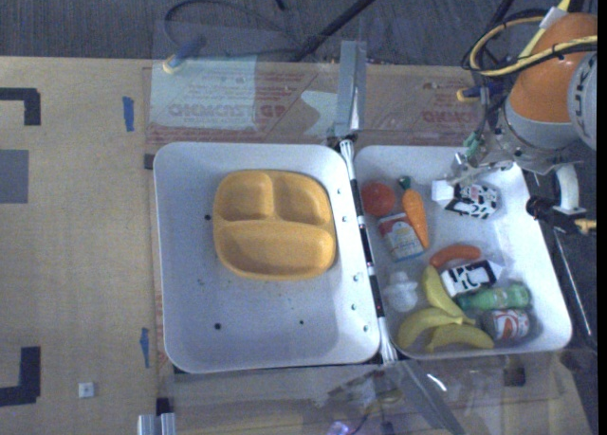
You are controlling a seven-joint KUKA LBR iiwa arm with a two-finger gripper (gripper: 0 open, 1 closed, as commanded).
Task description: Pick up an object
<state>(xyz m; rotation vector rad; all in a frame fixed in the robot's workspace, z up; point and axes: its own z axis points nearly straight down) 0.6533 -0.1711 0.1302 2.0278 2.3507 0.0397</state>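
Object to be picked: none is fixed by the task, but the black-and-white spotted toy (pixel 472 200) nearest the pincer (pixel 471 170) is the likely candidate; it lies in the far corner of the right bin (pixel 555 272). Left to right: the left bin (pixel 180 281) on the tabletop (pixel 76 262) holds a yellow divided plate (pixel 274 224). The right bin holds a tomato (pixel 378 198), carrot (pixel 414 216), small carton (pixel 399 237), bananas (pixel 438 321) and cans (pixel 501 310), crowded together. The pincer hangs just above the spotted toy; whether it is spread or pressed together cannot be told. The toy is judged small, light and probably hard plastic, hence slippery: a hold across its narrow middle seems best.
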